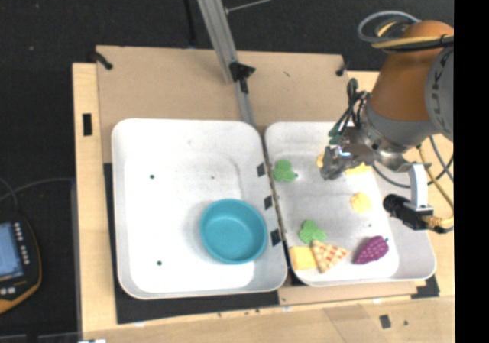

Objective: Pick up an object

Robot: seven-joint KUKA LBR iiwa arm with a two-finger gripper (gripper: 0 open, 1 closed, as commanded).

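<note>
Yellow toy piece (357, 169) sits in the right bin (405, 269), just beside the gripper (331, 167); grip state: you cannot tell. Looks light, stiff, slick plastic. Close across its narrow sides, low, so it won't squirt out.

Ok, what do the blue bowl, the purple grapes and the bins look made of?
Blue bowl: likely plastic, smooth, evenly coloured, with a soft sheen.
Purple grapes: probably moulded plastic or rubber toy food, bumpy and matte.
Left bin and right bin: apparently white plastic, thin rounded rims, scuffed and speckled.
</note>
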